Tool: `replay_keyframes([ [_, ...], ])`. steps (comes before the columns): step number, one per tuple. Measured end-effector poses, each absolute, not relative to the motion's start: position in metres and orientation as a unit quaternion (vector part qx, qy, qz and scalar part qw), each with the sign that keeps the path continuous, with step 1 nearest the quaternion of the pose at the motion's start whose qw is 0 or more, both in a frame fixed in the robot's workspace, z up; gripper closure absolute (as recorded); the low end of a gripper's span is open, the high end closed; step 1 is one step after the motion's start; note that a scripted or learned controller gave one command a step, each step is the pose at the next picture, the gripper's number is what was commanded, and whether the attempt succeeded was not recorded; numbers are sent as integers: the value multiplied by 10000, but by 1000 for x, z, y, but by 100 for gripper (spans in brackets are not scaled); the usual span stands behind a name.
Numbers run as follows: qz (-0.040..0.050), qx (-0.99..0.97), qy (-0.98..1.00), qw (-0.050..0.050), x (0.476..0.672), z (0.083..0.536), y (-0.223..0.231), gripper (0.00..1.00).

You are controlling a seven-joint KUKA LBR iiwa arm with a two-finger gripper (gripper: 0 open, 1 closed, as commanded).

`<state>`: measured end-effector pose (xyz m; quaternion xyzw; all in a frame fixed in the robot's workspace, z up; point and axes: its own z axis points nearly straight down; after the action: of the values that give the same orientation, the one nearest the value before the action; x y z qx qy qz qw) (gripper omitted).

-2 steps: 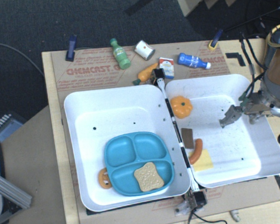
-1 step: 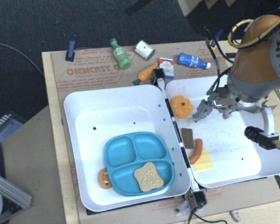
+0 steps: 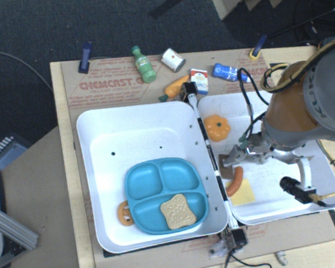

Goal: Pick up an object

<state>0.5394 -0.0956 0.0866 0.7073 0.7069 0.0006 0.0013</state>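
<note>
My gripper (image 3: 233, 157) hangs low over the left part of the right bin (image 3: 316, 204), reaching in from the right. Just below it lies an orange-red sausage (image 3: 235, 180), slanted, with its upper end close to the gripper. The sausage rests partly on a yellow cheese slice (image 3: 244, 194). An orange pumpkin-like toy (image 3: 217, 127) sits at the back left of the same bin, a little behind the gripper. Nothing can be seen held in the gripper.
The left bin (image 3: 97, 137) holds a blue divided plate (image 3: 160, 181) with a bread slice (image 3: 177, 211) and a small pretzel (image 3: 124, 213) beside it. Behind the bins lie a green bottle (image 3: 144, 65), a white can (image 3: 173, 59), a blue can (image 3: 226, 72) and a small carton (image 3: 199, 80).
</note>
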Motion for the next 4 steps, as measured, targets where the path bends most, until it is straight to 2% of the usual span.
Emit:
replay_keyframes([
  [1, 22, 7075, 7067, 26, 512, 87, -95, 0],
  [2, 18, 7077, 7065, 22, 511, 96, -95, 100],
  [3, 17, 7075, 7067, 19, 511, 96, -95, 0],
  [4, -5, 7072, 7070, -13, 478, 84, -92, 0],
])
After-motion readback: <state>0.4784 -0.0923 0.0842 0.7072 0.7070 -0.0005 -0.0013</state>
